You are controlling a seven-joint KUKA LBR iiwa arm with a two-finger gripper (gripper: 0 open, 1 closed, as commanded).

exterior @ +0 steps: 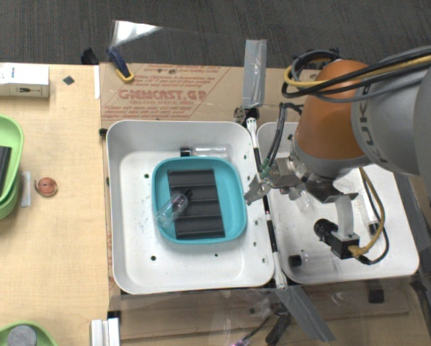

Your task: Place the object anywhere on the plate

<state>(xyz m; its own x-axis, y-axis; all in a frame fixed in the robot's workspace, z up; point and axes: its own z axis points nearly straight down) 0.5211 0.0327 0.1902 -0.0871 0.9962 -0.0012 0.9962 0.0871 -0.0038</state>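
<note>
**Clear tube lying on plate; arm hanging over right bin**

The gripper (pixel 302 182) is hanging over the right bin (pixel 396 262), close to the wall it shares with the left bin (pixel 118 207). The orange wrist band and the grey arm (pixel 396 121) are covering it from above. Because of that cover, I am not able to tell whether it is open or closed. Nothing is showing as held.

The task's object, a clear plastic tube (pixel 171 209), is lying on its side well away from the gripper, across the shared wall and on the far side of the teal plate (pixel 233 193). It is resting partly on the plate's black ribbed insert (pixel 201 200) and partly against the plate's raised far edge. My judgement is that the raised edge is keeping the tube from rolling off.

The plate itself is sitting flat in the middle of the left bin, its near rim just beside the shared wall. A second small clear item with a dark end (pixel 200 151) is lying on the bin floor beyond the plate's top edge, apart from the plate.

Judgement: with the tube sitting inside the plate's rim, the placing is looking done. If so, a high, clear retreat is the only move needed. The main risk I am noting is a cable loop (pixel 374 225) dragging across the shared wall and jolting the plate
</note>
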